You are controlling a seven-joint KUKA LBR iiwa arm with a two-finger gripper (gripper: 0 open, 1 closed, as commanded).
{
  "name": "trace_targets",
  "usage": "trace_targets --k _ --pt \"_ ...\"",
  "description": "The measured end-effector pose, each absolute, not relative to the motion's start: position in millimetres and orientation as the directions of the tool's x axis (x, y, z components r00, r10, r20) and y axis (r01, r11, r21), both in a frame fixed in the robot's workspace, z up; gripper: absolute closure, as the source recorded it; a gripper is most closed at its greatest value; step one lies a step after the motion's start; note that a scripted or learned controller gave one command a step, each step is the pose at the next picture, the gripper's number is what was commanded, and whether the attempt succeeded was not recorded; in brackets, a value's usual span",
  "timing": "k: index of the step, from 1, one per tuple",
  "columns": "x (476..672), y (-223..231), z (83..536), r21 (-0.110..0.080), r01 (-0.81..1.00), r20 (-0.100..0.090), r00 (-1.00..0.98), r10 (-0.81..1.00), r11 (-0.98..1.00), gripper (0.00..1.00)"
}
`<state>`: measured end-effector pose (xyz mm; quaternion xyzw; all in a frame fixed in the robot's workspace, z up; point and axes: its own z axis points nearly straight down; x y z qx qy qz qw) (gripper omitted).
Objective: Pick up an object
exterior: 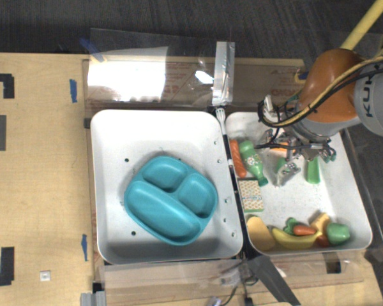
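My hand [289, 169] hangs low over the right white bin [354, 199], can't tell its state. Green plastic bottle [251, 159] just left of it, small green piece [313, 170] just right. Teal divided plate [171, 198] in left bin [108, 171].

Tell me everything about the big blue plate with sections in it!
The turquoise plastic divided plate lies flat in the left white bin, a bit toward its near side. It is rounded, smooth and slightly shiny, with three hollows: one long one along the near edge and two smaller ones behind it, split by raised ridges. It sits turned at a slant. The hollows hold nothing, and it touches only the bin floor.
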<state>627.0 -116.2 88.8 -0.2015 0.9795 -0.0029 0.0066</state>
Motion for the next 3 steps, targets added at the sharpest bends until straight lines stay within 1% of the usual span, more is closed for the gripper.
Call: trace_targets --k 1,2,3 --pt "608.3 -112.8 89.7 -0.013 -0.505 -0.010 -0.863 -0.505 0.863 0.00" --pt "576.6 -96.1 90.2 -0.012 -0.549 -0.012 -0.836 -0.549 0.836 0.00" --pt "648.0 -98.0 95.5 -0.001 -0.408 -0.008 -0.913 -0.408 0.913 0.00"
